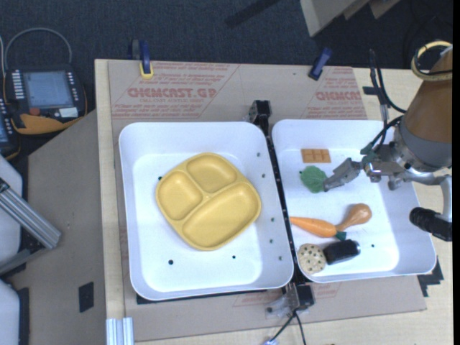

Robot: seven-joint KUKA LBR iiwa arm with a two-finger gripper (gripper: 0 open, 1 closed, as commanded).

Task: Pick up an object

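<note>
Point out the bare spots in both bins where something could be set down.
Left bin: bare strips all around the yellow divided plate, widest along the near edge. Right bin: free floor between the drumstick and right wall. Crowded: broccoli, cracker, carrot, cookie, black piece, with the end effector at the broccoli.

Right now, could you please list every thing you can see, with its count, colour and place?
bins: two, white, side by side on the bench
divided plate: one, yellow, middle of left bin
cracker: one, orange-brown, top of right bin
broccoli: one, green, below the cracker
carrot: one, orange, right bin centre
drumstick: one, tan, right of carrot
cookie: one, pale, speckled, right bin front
black object: one, beside cookie
pendant: one, grey, far left
pincer: one, grey, beside broccoli
</note>
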